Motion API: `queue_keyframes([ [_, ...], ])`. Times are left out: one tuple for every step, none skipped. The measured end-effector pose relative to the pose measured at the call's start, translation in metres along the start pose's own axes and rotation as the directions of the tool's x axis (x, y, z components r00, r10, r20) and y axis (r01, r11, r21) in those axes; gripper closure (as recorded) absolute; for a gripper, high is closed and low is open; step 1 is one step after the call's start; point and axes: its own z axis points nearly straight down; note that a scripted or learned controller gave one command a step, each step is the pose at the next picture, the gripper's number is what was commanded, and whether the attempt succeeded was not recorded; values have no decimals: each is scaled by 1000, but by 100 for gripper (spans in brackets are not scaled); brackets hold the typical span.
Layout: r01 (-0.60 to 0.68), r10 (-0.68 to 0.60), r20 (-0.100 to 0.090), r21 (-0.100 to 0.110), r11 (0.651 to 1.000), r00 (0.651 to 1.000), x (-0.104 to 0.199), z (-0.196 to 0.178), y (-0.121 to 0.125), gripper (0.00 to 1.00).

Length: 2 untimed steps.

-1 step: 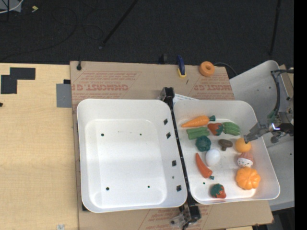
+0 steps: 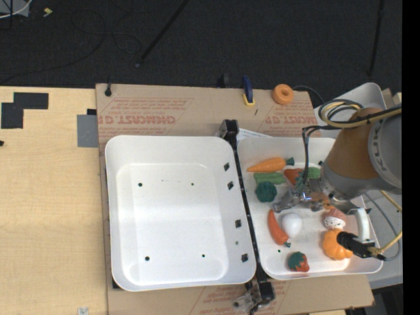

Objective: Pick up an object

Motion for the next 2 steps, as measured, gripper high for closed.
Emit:
queue_keyframes([
  [2, -2, -1, -4, 1000, 1000, 35, -8, 68, 0],
  [-1, 1, -2, 6, 1000, 1000, 75, -6, 86, 0],
])
